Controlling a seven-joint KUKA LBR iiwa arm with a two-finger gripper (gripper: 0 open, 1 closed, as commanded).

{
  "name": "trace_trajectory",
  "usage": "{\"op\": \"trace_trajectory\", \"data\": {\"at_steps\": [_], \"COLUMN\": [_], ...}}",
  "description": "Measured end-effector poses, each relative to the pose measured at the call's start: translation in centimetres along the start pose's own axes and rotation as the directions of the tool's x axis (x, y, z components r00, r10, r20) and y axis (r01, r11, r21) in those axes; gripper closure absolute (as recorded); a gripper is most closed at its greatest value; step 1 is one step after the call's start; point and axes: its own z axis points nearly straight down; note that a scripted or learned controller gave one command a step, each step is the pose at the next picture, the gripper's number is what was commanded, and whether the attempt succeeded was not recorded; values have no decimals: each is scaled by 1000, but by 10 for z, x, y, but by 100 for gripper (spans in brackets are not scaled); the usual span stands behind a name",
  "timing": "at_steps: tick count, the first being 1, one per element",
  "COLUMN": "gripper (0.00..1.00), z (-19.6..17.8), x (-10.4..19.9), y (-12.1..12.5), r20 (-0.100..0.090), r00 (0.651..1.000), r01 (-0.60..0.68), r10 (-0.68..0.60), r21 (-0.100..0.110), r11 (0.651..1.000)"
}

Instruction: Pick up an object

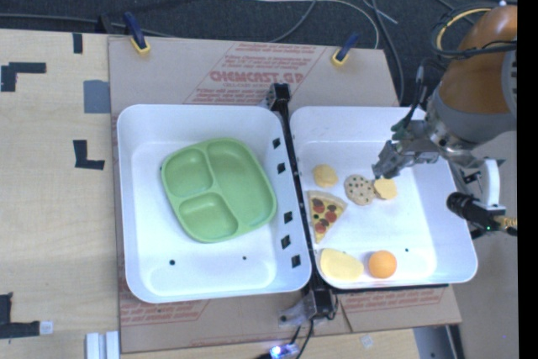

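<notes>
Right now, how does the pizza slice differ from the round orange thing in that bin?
The pizza slice is a flat triangle with toppings; the orange ball is round and plain. The slice lies by the divider, the ball nearer the front wall. Both sit loose in the right bin.

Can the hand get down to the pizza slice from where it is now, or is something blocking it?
Probably yes. The pizza slice lies flat and uncovered in the right bin. The hand hovers just beyond the cookie, which sits beside the slice and could get bumped.
</notes>
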Motion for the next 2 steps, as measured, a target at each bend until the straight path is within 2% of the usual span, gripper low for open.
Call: {"op": "trace_trajectory", "data": {"at_steps": [1, 2], "gripper": [100, 100], "z": [12, 2], "x": [55, 108], "y": [-2, 0], "r20": [-1, -1], "r00": [1000, 1000], "r01": [1, 2], "r10": [-1, -2], "r21": [0, -1], "r11": [1000, 1000]}}
